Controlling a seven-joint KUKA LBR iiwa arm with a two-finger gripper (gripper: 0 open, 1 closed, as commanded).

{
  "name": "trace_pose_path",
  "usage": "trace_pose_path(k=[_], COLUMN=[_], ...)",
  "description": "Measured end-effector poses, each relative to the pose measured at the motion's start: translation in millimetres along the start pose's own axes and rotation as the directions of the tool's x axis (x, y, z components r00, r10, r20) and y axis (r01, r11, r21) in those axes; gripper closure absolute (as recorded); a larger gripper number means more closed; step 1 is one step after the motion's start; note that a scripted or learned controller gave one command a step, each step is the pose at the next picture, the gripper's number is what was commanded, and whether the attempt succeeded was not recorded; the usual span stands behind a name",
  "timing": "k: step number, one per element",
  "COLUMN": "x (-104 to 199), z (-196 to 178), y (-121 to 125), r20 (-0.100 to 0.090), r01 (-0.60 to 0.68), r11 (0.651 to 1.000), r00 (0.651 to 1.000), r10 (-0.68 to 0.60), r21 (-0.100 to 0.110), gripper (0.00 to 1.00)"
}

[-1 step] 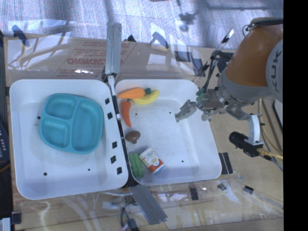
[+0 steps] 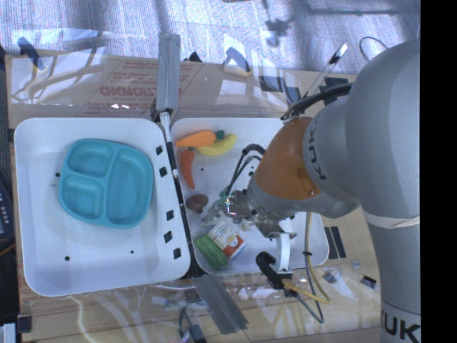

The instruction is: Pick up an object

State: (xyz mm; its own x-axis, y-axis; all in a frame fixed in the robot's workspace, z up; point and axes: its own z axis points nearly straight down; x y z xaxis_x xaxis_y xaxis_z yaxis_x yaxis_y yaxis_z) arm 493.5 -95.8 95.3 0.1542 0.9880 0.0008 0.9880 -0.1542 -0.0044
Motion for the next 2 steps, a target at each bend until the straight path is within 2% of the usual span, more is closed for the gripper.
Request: trace_pose_path(k=[1, 2], x=[-0.7, -0.6], z=[-9.5, -9.5], y=[0.4, 0.4], r20=[0.001, 0.001], r01=[0.002, 0.002], r11=[1.000, 1.000], r00=[1.000, 1.000], r10=[-0.002, -0.002], r21=[0.000, 0.000], gripper=[1.00, 0.00])
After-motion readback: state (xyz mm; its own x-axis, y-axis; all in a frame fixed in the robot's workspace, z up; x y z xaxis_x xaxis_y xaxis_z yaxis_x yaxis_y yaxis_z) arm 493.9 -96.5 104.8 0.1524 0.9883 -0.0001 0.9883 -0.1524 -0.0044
